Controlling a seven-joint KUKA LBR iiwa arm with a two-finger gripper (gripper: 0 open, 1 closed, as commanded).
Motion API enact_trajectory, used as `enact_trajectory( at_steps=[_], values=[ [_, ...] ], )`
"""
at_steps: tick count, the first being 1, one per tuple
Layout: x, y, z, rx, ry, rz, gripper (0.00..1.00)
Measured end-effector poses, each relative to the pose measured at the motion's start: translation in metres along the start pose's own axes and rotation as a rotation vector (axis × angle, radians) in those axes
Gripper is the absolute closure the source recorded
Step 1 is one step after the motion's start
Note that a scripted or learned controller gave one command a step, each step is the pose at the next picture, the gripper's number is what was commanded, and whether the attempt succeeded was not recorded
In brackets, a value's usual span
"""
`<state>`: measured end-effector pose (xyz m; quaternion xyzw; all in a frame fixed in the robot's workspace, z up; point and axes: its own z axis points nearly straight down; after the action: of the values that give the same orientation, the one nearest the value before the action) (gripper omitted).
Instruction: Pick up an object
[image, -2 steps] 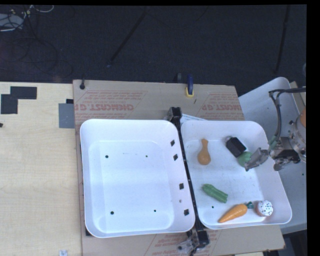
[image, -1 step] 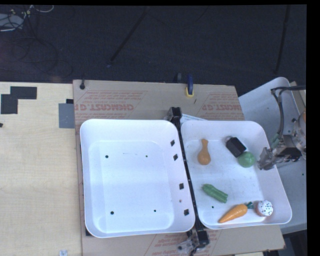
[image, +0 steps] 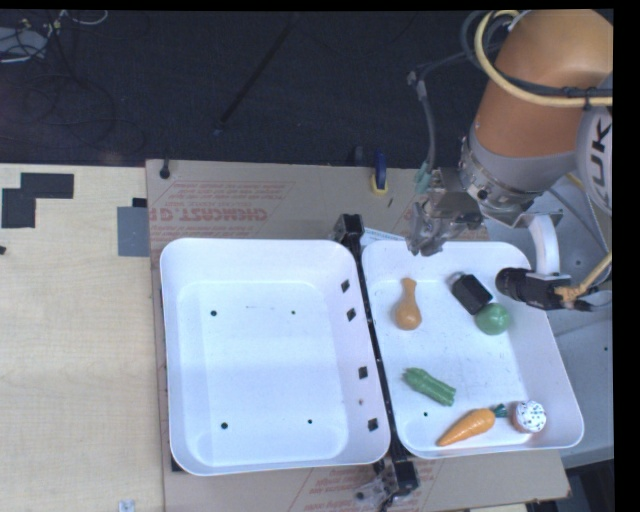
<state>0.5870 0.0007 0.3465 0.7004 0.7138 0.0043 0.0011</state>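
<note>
From above, the arm (image: 540, 100) is reaching in from the right, its gripper (image: 432, 240) hanging over the back edge of the right bin (image: 560, 385); whether it is open or closed, I cannot tell. Nothing is showing between its tips. Lying in that bin are a tan gourd (image: 407, 305), a black block (image: 470, 292) touching a green ball (image: 492, 319), a green pickle (image: 429, 385), a carrot (image: 466, 427) and a spotted ball (image: 529, 416). The left bin (image: 180, 300) is sitting just beside it.
</note>
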Motion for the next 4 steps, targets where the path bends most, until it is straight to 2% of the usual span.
enact_trajectory(
  at_steps=[1, 2, 3, 4],
  values=[
    [-0.006, -0.068, -0.007, 0.013, -0.003, 0.02, 1.0],
    [-0.031, -0.111, -0.035, 0.009, -0.004, 0.021, 1.0],
    [0.051, -0.099, -0.081, 0.005, -0.003, 0.01, 1.0],
    [0.047, -0.099, -0.089, 0.013, -0.006, 0.014, 1.0]
  ],
)
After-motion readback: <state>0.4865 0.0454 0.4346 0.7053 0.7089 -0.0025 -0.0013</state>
